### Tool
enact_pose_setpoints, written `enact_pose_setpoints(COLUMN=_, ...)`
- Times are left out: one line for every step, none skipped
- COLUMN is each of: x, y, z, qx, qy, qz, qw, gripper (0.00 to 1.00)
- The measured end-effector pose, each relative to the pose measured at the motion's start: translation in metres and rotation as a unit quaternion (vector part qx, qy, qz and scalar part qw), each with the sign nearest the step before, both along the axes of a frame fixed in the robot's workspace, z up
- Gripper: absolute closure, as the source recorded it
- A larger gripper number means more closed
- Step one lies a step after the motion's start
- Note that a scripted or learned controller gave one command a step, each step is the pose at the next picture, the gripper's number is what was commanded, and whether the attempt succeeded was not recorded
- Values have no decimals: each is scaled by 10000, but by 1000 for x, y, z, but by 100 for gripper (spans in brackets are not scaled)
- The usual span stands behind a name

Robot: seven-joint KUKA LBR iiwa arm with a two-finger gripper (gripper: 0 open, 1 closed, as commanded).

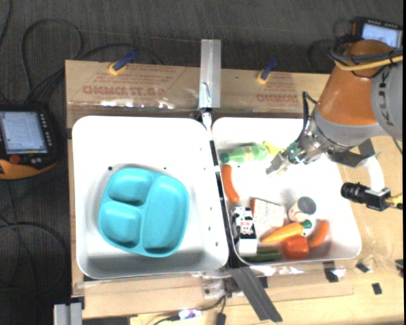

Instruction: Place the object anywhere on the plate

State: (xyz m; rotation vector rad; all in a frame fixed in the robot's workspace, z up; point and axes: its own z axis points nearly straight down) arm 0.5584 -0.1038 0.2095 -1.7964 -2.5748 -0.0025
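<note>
Claw [281, 162] state cannot be told, and nothing is seen held in it. Well to its left, across the divider, the turquoise three-compartment plastic plate [143, 212] is seen in the left white bin [88, 141]. Just left of the claw lies the green plastic bottle [245, 154] (likely the object), its long axis running left-right toward the claw.

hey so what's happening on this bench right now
A grey and orange robot arm reaches in from the right, its claw hanging over the upper part of the right bin. That bin holds a jumble of toy food, including a green bottle just left of the claw and a carrot nearer the front. The blue divided plate sits in the left bin with nothing on it yet.
</note>
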Motion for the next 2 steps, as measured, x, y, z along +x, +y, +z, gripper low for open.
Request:
enact_pose_setpoints(x=-4, y=102, z=-2, qx=-9, qy=13, qz=-570, qw=9984, gripper=100)
enact_pose_setpoints(x=-8, y=175, z=19, qx=-16, qy=5, qz=759, qw=9971, gripper=100)
